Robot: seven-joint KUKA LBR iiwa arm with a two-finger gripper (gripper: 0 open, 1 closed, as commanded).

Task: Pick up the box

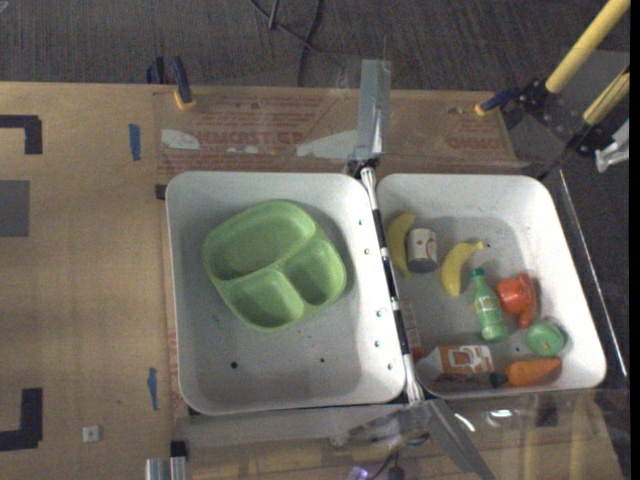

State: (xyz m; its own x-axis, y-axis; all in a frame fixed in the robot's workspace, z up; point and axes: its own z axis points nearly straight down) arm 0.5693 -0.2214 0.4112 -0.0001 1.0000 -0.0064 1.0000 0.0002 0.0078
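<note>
Though blurred in its print, box against right bin's near wall, beside carrot; pincer state untellable.

The box lies flat at the near wall of the right bin, and its printed face is a blur of orange and white, no lettering readable. The carrot beside it overlaps its right end, hiding that corner. The small can shows a dark mark on its label, too soft to make out. It covers part of the banana behind it. The green bottle has a label far too small to read. Up top right, the yellow poles run off the picture's edge, and the tabletop is cut off at the left and the bottom.
</note>
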